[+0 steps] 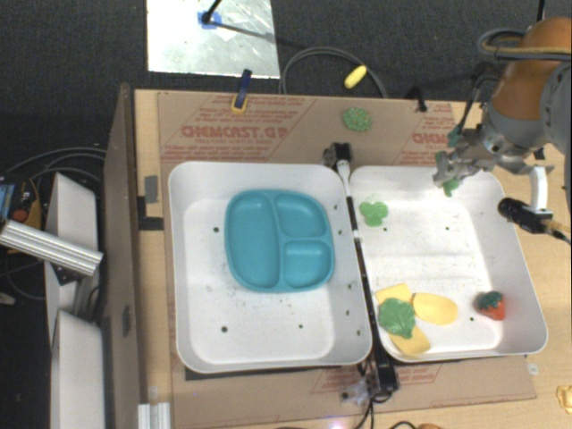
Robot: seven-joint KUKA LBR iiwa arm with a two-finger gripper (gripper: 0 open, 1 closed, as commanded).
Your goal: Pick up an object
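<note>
1. Nearest the camera, a heap of yellow pieces with a green leafy piece on it is lying at the near edge of the right bin. The clearest yellow piece is lying with its long axis left to right.
2. At the bin's far right corner the pincer is hanging low. A green speck is showing at its tip. It is too small to tell whether it is being held, and I cannot tell whether the pincer is wide or narrow.
3. A small green toy is sitting near the bin's far left corner, well apart from the pincer. It is roundish, with no clear long axis.
4. A red-and-green piece is resting by the right wall.
5. In the left bin a blue sectioned plate is lying flat.
6. Beyond the bins, a green round thing is sitting on the worktop.
</note>
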